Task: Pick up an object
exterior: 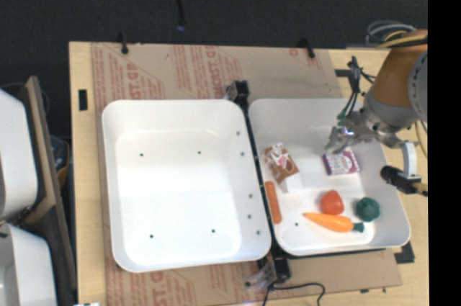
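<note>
- You have two shallow white plastic bins side by side on the bench: the left bin and the right bin, their rims touching along the middle.
- You see the grey arm with its orange band entering from the right, over the right bin's far right part.
- The two-finger gripper hangs low there; you cannot tell from this view whether it is spread or closed, and nothing shows between its tips.
- The small purple-and-white packet lies flat just in front of and below the gripper tip, very near it; contact cannot be judged. Its long axis runs roughly left-right.
- The orange carrot with green top lies near the front rim, long axis left-right, green end pointing right.
- The brown-and-white wrapped packet sits left of the purple packet, tilted diagonally.
- The thin orange stick lies along the left wall, pointing front to back.
- The red tomato-like ball sits just above the carrot.
- The dark green lump rests right of the ball.
</note>
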